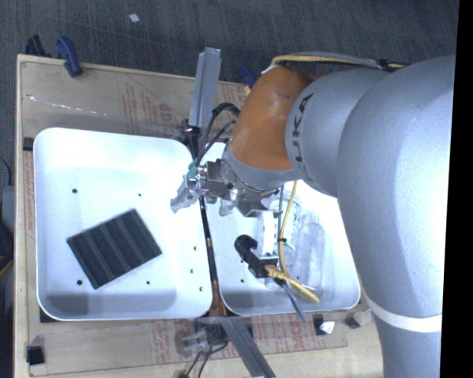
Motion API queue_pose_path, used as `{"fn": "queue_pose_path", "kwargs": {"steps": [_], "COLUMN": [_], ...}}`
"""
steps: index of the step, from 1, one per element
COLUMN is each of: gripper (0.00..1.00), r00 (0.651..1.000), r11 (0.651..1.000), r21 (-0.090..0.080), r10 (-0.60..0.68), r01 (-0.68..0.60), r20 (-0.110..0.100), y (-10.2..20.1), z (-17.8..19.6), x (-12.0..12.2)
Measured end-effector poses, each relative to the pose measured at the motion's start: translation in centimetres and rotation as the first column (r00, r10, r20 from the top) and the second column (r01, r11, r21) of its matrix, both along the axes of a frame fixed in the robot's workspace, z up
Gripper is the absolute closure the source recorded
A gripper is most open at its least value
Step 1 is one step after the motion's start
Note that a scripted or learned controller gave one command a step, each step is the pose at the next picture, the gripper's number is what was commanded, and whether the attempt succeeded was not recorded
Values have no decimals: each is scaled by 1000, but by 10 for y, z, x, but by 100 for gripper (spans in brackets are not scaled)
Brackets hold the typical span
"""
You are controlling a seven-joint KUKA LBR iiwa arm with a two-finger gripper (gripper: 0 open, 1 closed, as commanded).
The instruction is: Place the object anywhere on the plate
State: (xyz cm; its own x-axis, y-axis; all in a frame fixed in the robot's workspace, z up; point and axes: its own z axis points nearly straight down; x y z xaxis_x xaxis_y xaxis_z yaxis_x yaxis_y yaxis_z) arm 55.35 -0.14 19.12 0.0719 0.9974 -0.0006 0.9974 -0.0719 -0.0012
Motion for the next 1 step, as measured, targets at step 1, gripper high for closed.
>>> {"fn": "queue_pose_path", "kwargs": {"steps": [1], "gripper": [0], "r00": [984], "r11": [984], "r21": [1], "r10": [175], "r01": [-175], "r20": [-2], "y": [24], "z": [0], "x": [-64]}}
